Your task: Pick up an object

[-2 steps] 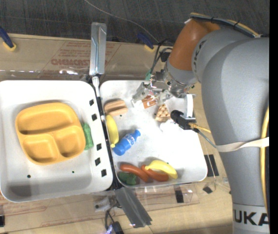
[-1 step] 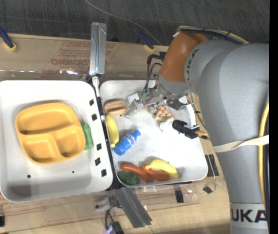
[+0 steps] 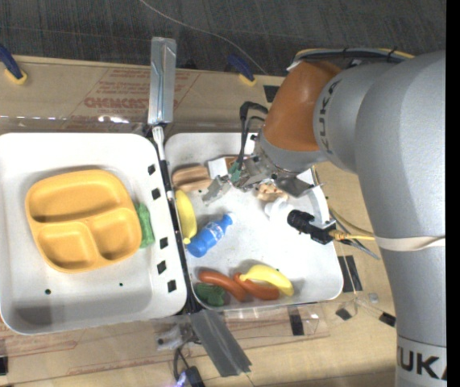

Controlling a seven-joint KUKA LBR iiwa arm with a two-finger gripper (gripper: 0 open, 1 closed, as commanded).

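Seven or so small objects lie in the right bin (image 3: 329, 284), and none of them can be seen in the gripper's (image 3: 238, 177) grasp. The gripper hangs low over the far part of this bin; whether it is open or closed cannot be told from here.

Just left of the gripper a tan bun (image 3: 189, 176) lies by the bin's far-left corner. Below it a yellow fruit (image 3: 184, 214) rests against the left wall, and a blue bottle (image 3: 211, 235) lies on its side, tilted, touching or nearly touching that fruit. Under the wrist, to the gripper's right, are a small white piece (image 3: 276, 209) and a black piece (image 3: 306, 224) near the right wall.

Along the near wall, well apart from the gripper, a red sausage (image 3: 228, 283) lies with a banana (image 3: 268, 277) resting against it and a green piece (image 3: 209, 294) at its left end.

The arm (image 3: 383, 143) comes in from the right, its orange band (image 3: 298, 107) above the far edge of the bin.

The left bin (image 3: 20, 313) holds a yellow divided tray (image 3: 80, 216), with a green item (image 3: 144, 224) between the tray and the wall shared with the right bin. A metal bar (image 3: 162, 79) stands at the far end of that shared wall. Both bins sit on a cardboard sheet (image 3: 68, 91) held by blue clamps (image 3: 10, 61).
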